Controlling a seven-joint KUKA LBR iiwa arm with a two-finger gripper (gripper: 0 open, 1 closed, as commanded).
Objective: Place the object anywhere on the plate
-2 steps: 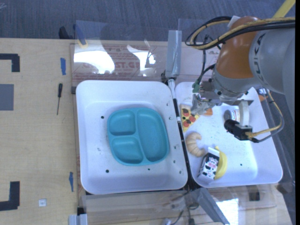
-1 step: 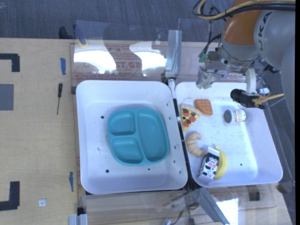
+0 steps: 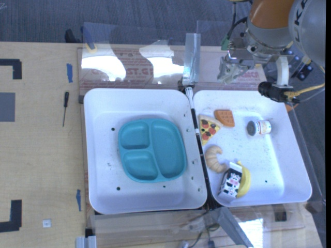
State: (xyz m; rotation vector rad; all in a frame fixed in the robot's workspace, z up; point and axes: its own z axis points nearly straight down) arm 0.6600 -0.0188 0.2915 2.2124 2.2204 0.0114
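The claw [image 3: 231,71] hangs above the right bin's [image 3: 289,187] far rim, fingers apart and gripping nothing. Just below it lie a waffle cracker [image 3: 224,118] and pizza slice [image 3: 207,128]; a small can [image 3: 258,127] lies below and right. Farther below sit a croissant [image 3: 215,158], a cow-print milk carton [image 3: 231,181] and a banana [image 3: 244,180]. Far down-left, the left bin [image 3: 98,138] holds the teal divided plate [image 3: 152,150]. No writing is readable.

The arm [image 3: 282,14] reaches in from the upper right — its gripper [image 3: 231,68] hangs pointing down, nothing between its parted fingers.
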